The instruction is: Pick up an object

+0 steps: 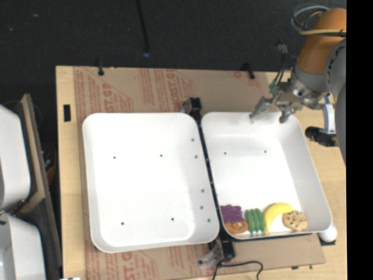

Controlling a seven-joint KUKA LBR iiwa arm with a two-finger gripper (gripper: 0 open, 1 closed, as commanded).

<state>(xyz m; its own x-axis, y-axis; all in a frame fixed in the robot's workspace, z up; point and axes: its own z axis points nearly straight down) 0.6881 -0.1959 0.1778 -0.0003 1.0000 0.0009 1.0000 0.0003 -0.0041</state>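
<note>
Lying in a row along the near wall of the right bin [303, 150] were four small toy foods: a purple bunch of grapes [232, 213] over an orange piece [236, 227], a green pod [254, 220], a yellow banana [276, 211] and a brown cookie [295, 219]. All looked light, rigid and smooth, probably plastic, so none seemed fragile, though the glossy curved ones were judged likely to slip.

The gripper [270, 114] hung over the far edge of the same bin, well apart from the toys, its fingers spread and nothing between them.

Handling notes:
- The banana was judged best taken across its narrow middle.
- The cookie appeared flat and low, so hard to pinch from above.
- The pod offered a slim width, but stood just beside its neighbours.
- The grapes were lumpy and overlapped the orange piece.

Room: the toys crowded one another and sat close to the near wall, leaving little space for a finger on that side. The rest of the right bin's floor was bare, giving a free approach from the far side. The left bin [93, 156] held only small dark specks.
</note>
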